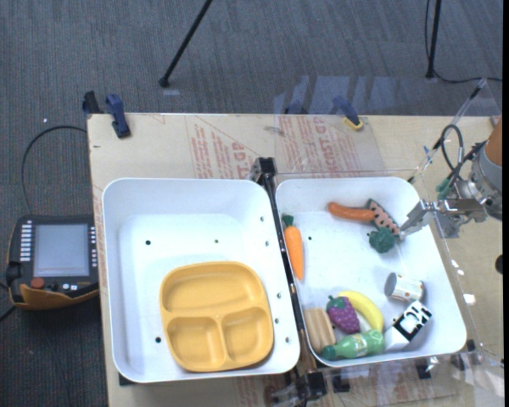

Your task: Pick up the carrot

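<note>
Clerk: Camera view, right bin (424, 195): one carrot (294, 249), lying along the left wall, tip toward the bench's near edge. Untouched.

Checker: And the gripper (410, 220)?

Clerk: Near the far right corner, beside a broccoli floret (382, 241) and a sausage (351, 212), well apart from the carrot. Whether it is open or closed, cannot tell.

Checker: Progress?

Clerk: Judged: nothing picked; reach, grasp and lift all remain.

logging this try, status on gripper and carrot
Gripper over right bin's far side, nothing visibly held. Carrot lies at right bin's left wall, untouched. Broccoli sits by the gripper.
</note>
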